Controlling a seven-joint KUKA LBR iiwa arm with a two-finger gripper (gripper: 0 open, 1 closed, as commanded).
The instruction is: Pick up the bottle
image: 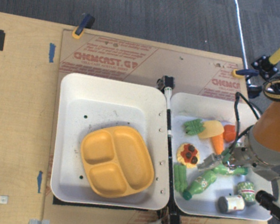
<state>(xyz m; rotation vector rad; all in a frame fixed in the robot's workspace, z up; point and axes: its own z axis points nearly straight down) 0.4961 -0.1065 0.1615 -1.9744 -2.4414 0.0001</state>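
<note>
Grey carpet behind, a plywood bench with a cardboard sheet, two shallow white bins side by side: left bin (69,123) holding a yellow divided plate (116,160), right bin (203,210) crowded with toy food. Gripper (226,161) down in the right bin, tip low among the items; impossible to tell whether shut or spread, and nothing seen clamped. Green bottle (201,183) just below and slightly left of the tool, lying flat on the bin floor, near it though contact unclear. Long axis slanted, cap end toward the lower left, base up toward the tool. Close neighbours: a green pickle-like piece (179,178) left of the bottle, a small pizza (188,154) above it, an orange carrot (217,143) beyond the tool, a small can (231,204) to the lower right. Likely risks: closing across the slanted, round body and rolling it aside, or catching the leafy green piece at the tip instead.
</note>
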